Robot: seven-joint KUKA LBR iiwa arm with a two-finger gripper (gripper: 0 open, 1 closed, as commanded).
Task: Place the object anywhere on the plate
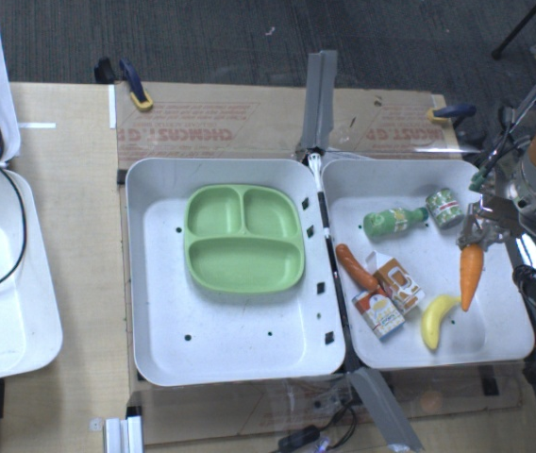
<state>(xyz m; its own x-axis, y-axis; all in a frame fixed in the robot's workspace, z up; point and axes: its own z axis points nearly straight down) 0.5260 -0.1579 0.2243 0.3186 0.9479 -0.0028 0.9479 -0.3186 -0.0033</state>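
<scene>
Overhead, I log: gripper clamped on the carrot's top, carrot hanging over the right bin. Green plate sits in the left bin. Cardboard printing appears reversed; I cannot read it.

My bench is a flat, tan, cardboard-covered surface. Two shallow white bins rest directly on it, side by side and touching along a shared edge. The left bin sits near the bench centre; the right bin sits toward my side. A blue-and-yellow clamp grips the far edge, and a second clamp grips the far right.
</scene>
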